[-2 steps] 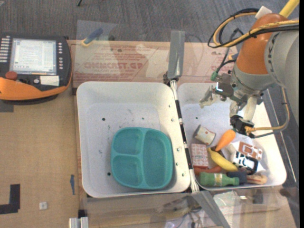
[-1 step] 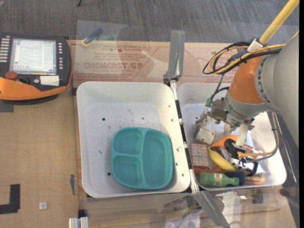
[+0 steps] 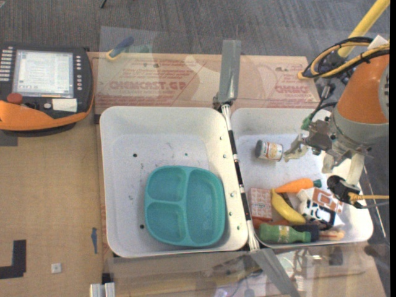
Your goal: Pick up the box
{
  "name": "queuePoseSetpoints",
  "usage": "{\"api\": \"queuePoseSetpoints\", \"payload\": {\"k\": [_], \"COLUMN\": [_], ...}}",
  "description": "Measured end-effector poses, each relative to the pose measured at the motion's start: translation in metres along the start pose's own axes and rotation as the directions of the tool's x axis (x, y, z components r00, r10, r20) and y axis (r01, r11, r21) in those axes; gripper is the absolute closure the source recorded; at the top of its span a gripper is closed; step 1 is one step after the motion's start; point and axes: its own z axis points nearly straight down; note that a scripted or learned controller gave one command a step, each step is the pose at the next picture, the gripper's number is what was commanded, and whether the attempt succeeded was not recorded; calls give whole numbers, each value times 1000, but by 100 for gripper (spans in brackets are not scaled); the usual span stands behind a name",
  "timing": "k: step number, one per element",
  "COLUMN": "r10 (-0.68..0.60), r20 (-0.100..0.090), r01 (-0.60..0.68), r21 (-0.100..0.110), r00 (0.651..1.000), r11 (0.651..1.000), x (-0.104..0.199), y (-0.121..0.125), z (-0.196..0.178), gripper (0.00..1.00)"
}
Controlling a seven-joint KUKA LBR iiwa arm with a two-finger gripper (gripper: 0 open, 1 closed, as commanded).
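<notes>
End effector (image 3: 296,150), grip state indiscernible, hangs beside the small tin can (image 3: 269,150); expect your descent to miss the orange-and-white cardboard box (image 3: 321,204), crowded by the yellow banana (image 3: 286,208).

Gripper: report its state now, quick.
Gripper: over the right bin, beside the small can; open or shut cannot be told, and nothing shows between its tips. The box lies untouched.
</notes>
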Motion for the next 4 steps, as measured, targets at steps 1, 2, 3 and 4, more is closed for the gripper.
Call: {"api": "queuePoseSetpoints", "payload": {"k": [1,2,3,4], "r10": [163,316,442,437], "r20": [-2,0,8,5], "r01": [-163,-316,-442,-437], "r21": [-3,0,9,5], "r00": [987,949,897,899], "r11": [987,949,897,899], "x": [40,72,51,55], "y": [20,43,97,98], "z": [89,-10,76,65], "gripper": [0,0,0,100]}}
